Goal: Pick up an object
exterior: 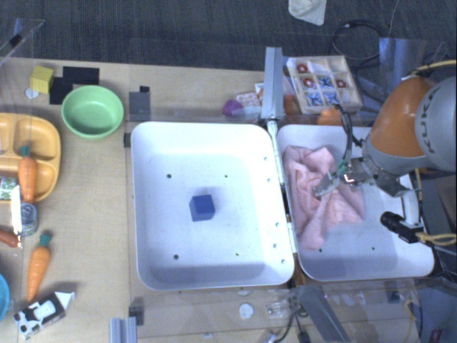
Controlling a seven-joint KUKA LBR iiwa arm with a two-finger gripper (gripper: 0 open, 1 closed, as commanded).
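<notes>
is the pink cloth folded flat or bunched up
Bunched up: the pink cloth lies crumpled in the right bin, with uneven folds and ridges.

Blue cube (203,206): small, resting flat just below centre of the left bin. Pink cloth (319,195): crumpled, filling the right bin's 9 o'clock half.

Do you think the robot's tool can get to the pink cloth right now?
Probably yes. The tool hangs right over the pink cloth in the right bin, and nothing lies between them or on top of the cloth.
</notes>
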